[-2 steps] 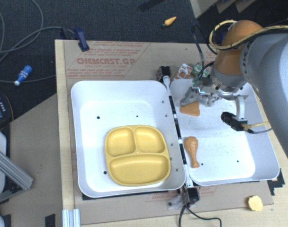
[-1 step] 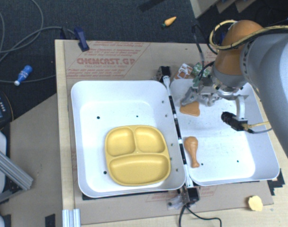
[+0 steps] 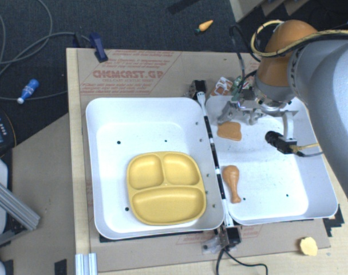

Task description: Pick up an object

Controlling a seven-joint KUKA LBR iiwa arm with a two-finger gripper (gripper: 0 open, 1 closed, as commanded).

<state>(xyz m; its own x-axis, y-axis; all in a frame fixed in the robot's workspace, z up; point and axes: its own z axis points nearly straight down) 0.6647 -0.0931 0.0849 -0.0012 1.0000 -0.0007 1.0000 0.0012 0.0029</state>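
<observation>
Two toy foods lie in the right bin [image 3: 294, 202]. A tan, bread-like piece [image 3: 229, 132] rests near the bin's back left corner. A brown chicken drumstick [image 3: 232, 182] lies against the left wall, closer to the front. My gripper [image 3: 241, 113] hangs low at the back of the right bin, just behind and slightly above the tan piece. Nothing shows in its grasp. The arm's grey body and orange band [image 3: 283, 50] rise behind it at the upper right.
A yellow divided plate [image 3: 165, 187] lies in the left bin [image 3: 105, 125]. A small yellow piece [image 3: 307, 246] sits on the bench by the front right corner. A black part with a yellow cable [image 3: 280, 142] juts over the right bin.
</observation>
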